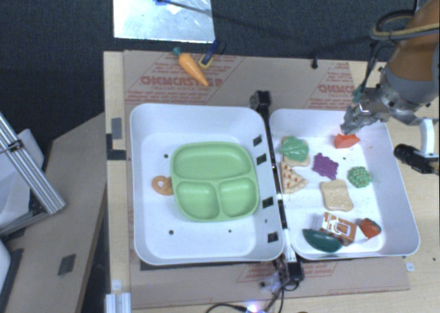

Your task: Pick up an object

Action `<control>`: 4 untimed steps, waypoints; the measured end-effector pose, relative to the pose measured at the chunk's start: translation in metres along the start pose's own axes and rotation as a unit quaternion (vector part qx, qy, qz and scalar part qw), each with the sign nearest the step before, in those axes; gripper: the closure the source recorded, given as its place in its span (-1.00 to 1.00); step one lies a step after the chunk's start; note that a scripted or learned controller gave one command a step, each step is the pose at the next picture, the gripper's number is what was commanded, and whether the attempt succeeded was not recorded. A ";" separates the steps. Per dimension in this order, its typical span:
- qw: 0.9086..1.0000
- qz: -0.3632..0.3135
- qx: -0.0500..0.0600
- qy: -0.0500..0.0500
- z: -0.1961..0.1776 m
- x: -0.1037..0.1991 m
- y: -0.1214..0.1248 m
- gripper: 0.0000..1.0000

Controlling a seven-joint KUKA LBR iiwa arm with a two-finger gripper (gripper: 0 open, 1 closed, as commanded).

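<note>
Your gripper (354, 120) hangs over the far right corner of the right bin (402, 201), and the orange-red wedge (346, 141) lies just beneath and slightly nearer the camera, its long axis running roughly left-right. Whether anything is gripped, you cannot tell at this slant. The wedge looks like smooth moulded plastic (the purple grapes (325, 164) nearby are knobbly by contrast).

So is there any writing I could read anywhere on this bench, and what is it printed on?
"CHEMCAST": red print, repeated, on the brown protective sheet under the bins; the smaller words after it are too blurred to read.
Small snack box in the right bin: has printing, too small to read.
</note>
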State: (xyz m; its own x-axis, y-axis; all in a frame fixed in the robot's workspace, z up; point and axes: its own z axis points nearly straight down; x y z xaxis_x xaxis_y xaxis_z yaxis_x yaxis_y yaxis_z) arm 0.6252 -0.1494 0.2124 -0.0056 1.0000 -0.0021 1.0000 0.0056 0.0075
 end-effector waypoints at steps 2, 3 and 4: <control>1.000 -0.002 0.004 0.002 -0.005 0.055 -0.011 1.00; 1.000 -0.002 0.003 0.002 -0.018 0.109 -0.017 1.00; 1.000 -0.002 0.003 0.002 -0.011 0.163 -0.013 1.00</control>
State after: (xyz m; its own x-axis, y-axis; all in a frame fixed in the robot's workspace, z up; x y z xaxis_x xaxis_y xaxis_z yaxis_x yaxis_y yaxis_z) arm 0.6113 0.0134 0.2231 -0.0103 0.9999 0.0024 0.9999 0.0103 0.0009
